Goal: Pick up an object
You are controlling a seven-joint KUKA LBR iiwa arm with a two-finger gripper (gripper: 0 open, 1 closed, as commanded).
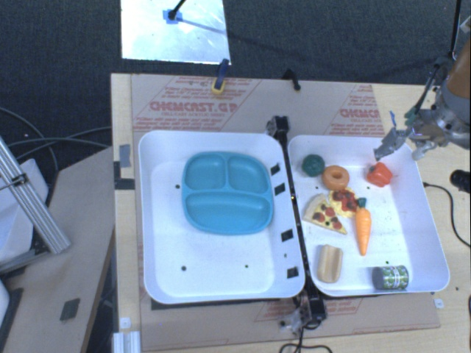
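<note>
The right bin (409,226) holds several toy foods: a red pepper-like piece (380,174), a teal ball (313,165), a donut (335,176), a pizza slice (326,214), a carrot (363,231), a tan bun (329,262) and a green can (390,276). My gripper (403,151) hovers at the bin's far right corner, just above and behind the red piece. Its fingers are spread open and nothing sits between them.
The left bin (169,259) carries a blue divided plate (226,193). A black divider with clips (288,197) runs between the bins. A yellow-and-blue tool (219,79) lies on the cardboard behind them. A metal frame (29,197) stands at the left.
</note>
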